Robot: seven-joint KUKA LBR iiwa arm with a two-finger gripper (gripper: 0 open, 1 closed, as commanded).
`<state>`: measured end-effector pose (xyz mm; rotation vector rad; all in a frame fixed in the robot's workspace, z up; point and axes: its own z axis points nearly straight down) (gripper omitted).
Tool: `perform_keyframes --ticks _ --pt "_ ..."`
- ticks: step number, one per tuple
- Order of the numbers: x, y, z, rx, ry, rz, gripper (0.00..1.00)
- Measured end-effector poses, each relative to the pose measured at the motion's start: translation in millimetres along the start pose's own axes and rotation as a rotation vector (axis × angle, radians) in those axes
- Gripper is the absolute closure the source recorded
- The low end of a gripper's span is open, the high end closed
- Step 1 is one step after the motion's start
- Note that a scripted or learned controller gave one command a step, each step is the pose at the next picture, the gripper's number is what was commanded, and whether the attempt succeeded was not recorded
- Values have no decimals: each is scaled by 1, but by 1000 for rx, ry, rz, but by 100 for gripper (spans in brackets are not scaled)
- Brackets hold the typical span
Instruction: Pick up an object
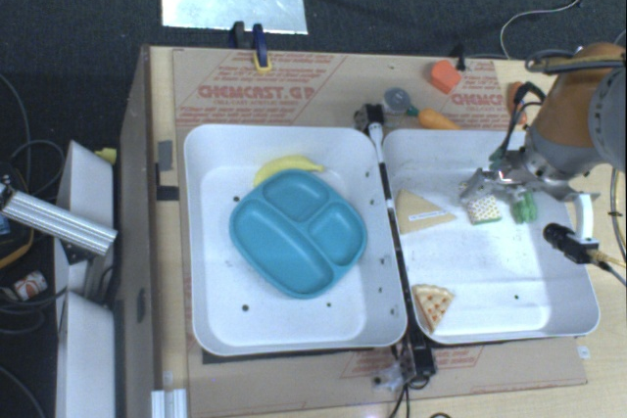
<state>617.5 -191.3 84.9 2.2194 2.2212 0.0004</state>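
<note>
The gripper point(487, 196) hangs low over the right bin point(549, 313), reaching in from the right; whether it is spread or pressed together I cannot tell, since the metal parts blur into the small checkered object point(482, 209) just beneath them. That object lies in the bin's upper middle, touching or nearly touching the gripper, with a green piece point(527, 207) just beside it to the right; nothing can be said to be pinched or lifted. Other candidates sit in the same bin: a pale wedge-shaped slice point(421, 210) near the left wall and a toy pizza slice point(432, 303) at the lower left corner. The left bin point(220, 308) carries a blue divided plate point(298, 232) with a yellow banana point(286, 168) peeking out behind it (well apart from the arm). Judging by this, the approach looks finished; a secure grip and the lift remain undone.
</note>
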Motion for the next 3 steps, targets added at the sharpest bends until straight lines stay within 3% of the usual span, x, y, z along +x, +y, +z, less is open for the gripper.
perform_keyframes --ticks 1,2,3 --pt "0 1 -11 -3 0 -2 100" --pt "43 11 -113 -6 0 -4 100" --pt "111 -9 -100 0 2 -4 100"
